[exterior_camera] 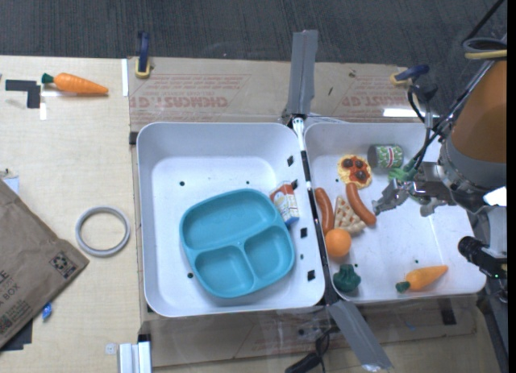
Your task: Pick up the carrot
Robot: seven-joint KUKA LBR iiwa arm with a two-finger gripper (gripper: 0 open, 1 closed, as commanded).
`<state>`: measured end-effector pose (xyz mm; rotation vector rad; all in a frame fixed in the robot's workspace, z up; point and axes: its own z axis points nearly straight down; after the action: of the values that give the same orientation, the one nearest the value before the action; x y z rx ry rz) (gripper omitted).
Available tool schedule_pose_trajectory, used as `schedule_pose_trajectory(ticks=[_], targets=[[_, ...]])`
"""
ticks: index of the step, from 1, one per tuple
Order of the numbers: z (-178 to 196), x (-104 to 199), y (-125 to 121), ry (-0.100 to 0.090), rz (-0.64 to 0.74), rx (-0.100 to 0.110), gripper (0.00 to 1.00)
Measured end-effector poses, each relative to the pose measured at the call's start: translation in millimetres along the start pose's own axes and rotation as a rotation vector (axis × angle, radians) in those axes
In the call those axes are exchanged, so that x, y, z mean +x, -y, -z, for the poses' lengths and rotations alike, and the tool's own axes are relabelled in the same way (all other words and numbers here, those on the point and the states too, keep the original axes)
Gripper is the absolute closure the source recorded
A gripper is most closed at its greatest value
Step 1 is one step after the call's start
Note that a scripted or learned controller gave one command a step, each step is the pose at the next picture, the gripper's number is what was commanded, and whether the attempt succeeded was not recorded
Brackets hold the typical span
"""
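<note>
We see the bench (pixel 64 162) carrying two white bins side by side. The left bin (pixel 161 162) holds a blue tray (pixel 235 242) with three compartments, and a small packet (pixel 285 202) leans against the wall by the divide. The arm (pixel 484 130) reaches in from the right over the right bin (pixel 395 250), its gripper (pixel 388 201) hanging above the bin's middle; we cannot tell whether it is apart or together, and nothing shows held in it. The carrot (pixel 422 278) lies on the right bin's floor near the front right corner, well below and a little right of the gripper in the view, apart from it. Its long axis runs nearly left to right with a slight tilt, the green top at the left end and lower, the orange tip to the right and higher. Left of the gripper lie two sausages (pixel 360 204), a waffle (pixel 347 217), a small pizza (pixel 355 169) and a green can (pixel 387 156). An orange (pixel 338 243) and a green vegetable (pixel 347 279) sit near the left wall. A second carrot (pixel 74 84) lies on the bench at far left, with a tape ring (pixel 102 230) nearer.
</note>
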<state>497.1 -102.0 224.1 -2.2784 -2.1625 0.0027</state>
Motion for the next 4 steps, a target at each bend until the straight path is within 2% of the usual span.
schedule_pose_trajectory(ticks=[1, 2, 3, 4], targets=[[-89, -47, 18, -0.001, -0.094, 0.002, 0.00], [-80, -48, 18, -0.001, -0.096, 0.003, 1.00], [-80, -48, 18, -0.001, -0.096, 0.004, 0.00], [-62, -85, 15, 0.000, 0.095, -0.001, 0.00]])
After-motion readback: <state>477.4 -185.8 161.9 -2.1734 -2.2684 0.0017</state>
